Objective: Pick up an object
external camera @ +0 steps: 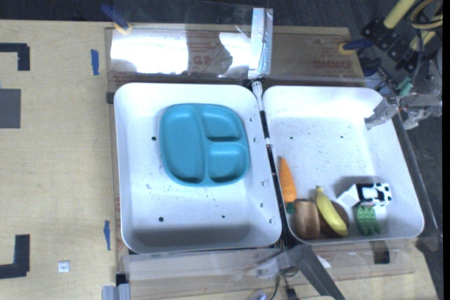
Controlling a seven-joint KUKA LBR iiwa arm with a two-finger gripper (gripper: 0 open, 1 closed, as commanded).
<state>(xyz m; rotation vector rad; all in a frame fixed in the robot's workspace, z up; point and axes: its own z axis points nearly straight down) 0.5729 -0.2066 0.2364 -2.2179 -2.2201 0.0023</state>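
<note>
Over the far right corner of the right bin [394, 144], the end effector [404, 105] sits at the bin's outer rim, a tangle of dark and grey parts with cables; whether it is wide or narrow I cannot tell, and nothing is seen held in it. All the small objects lie well apart from it, gathered along the near wall of that same bin. A toy carrot [287, 180] lies lengthwise against the wall between the bins. Just below it sits a brown rounded object [306, 218], touching a yellow banana [330, 213] that leans across a second brown shape behind it. Right of the banana stands a small green object [367, 217], with a black-and-white object [371, 193] just behind it. The left bin [133, 172] holds a blue divided plate [204, 142], lying flat near its middle. Both bins rest on the pale wooden counter [53, 151].
</note>
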